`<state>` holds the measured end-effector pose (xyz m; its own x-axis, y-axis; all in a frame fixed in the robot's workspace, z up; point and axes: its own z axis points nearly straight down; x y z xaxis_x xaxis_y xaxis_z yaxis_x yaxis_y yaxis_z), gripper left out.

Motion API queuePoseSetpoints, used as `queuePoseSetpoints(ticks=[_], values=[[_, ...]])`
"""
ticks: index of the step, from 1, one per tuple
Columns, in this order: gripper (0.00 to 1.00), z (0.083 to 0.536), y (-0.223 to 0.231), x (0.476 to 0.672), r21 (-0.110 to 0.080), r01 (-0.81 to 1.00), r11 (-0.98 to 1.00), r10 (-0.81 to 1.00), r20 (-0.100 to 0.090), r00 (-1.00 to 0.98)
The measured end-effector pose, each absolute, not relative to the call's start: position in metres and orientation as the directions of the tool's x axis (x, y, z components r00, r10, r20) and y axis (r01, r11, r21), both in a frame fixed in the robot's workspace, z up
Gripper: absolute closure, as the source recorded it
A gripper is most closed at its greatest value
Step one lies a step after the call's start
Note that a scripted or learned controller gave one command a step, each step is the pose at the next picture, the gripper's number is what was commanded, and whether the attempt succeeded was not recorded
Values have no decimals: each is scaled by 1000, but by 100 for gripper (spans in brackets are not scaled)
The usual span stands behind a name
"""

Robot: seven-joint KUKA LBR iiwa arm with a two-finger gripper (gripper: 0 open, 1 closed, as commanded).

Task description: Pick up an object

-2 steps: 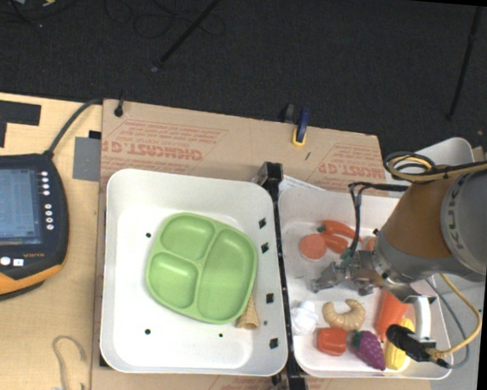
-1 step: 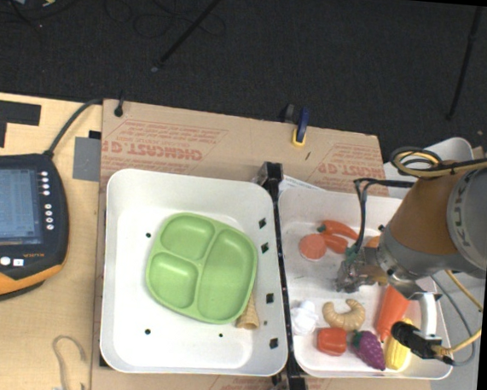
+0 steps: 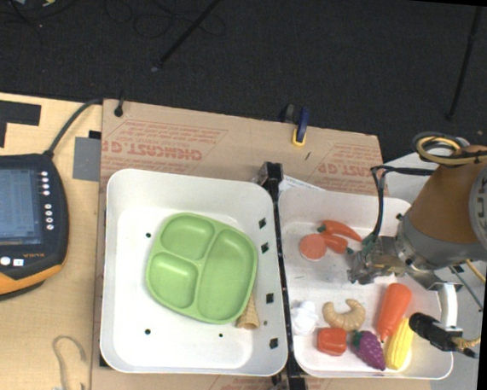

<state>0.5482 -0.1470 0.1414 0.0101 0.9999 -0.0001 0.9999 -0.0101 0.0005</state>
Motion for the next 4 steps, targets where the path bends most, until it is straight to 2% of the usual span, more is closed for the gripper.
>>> queuePoseSetpoints(ticks=[2,3,4], values=[[100,230,-151,550,3,1000,-1,1000,-1,1],[100,222,-114,525,-5,1000,1,1000,2,-1],[100,232,-72,494,-5,1000,2,1000,3,-2]])
